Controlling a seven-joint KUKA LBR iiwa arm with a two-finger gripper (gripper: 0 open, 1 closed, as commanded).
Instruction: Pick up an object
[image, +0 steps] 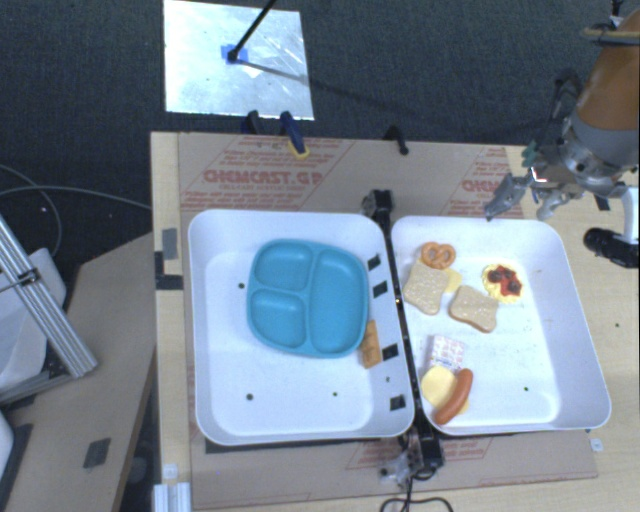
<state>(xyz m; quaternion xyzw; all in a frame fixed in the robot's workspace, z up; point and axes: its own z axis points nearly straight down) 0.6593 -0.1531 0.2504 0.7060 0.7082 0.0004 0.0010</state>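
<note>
From the camera view you see the gripper spread wide, holding nothing, above the right bin's far rim; inside that bin lie a pretzel, bread slices, a sausage; left of it, a blue plate.

The arm is cut off at the right edge, its upper links perhaps beyond.
</note>
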